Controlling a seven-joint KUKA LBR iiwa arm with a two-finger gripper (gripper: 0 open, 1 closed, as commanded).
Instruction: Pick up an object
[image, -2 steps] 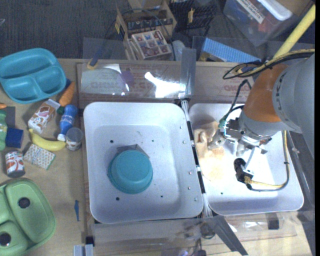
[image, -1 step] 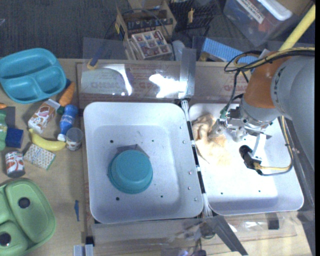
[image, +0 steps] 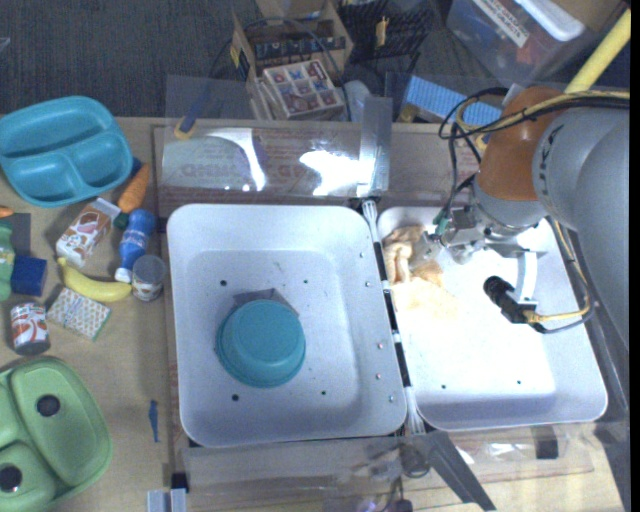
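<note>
The left bin (image: 200, 250) is blocked at its centre by an upturned teal bowl (image: 262, 343); open floor surrounds it. The right bin (image: 560, 400) has open floor across its near half; its far-left corner holds pale objects (image: 405, 255), with the arm (image: 570, 170) overhead

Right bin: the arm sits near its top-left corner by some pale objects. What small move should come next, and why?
Probably a short descent onto the pale objects. The gripper sits just to their right in the right bin, near its upper-left corner, with nothing visibly between its fingers. The blue bowl in the left bin lies much farther off, so the pale cluster looks the likelier target.
</note>
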